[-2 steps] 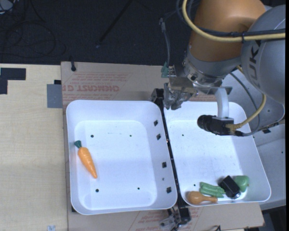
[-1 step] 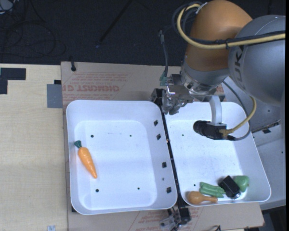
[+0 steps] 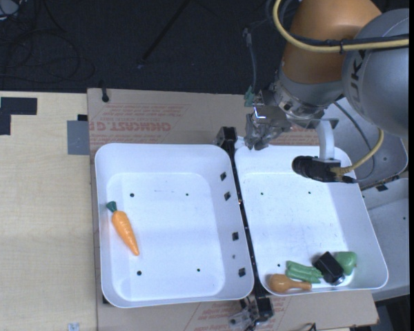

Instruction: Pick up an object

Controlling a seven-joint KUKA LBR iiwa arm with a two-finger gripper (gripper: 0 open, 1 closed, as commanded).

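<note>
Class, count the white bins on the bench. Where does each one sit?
2. The left bin holds a carrot; the right bin sits beside it, touching along the middle.

The end effector [image 3: 260, 133] hangs over the far edge of the right bin [image 3: 372, 243], near its far-left corner. A carrot [image 3: 125, 230] lies by the left bin's [image 3: 159, 154] left wall. Green pieces [image 3: 305, 271], a black block [image 3: 328, 267] and a tan piece [image 3: 287, 283] cluster at the right bin's near edge.
</note>
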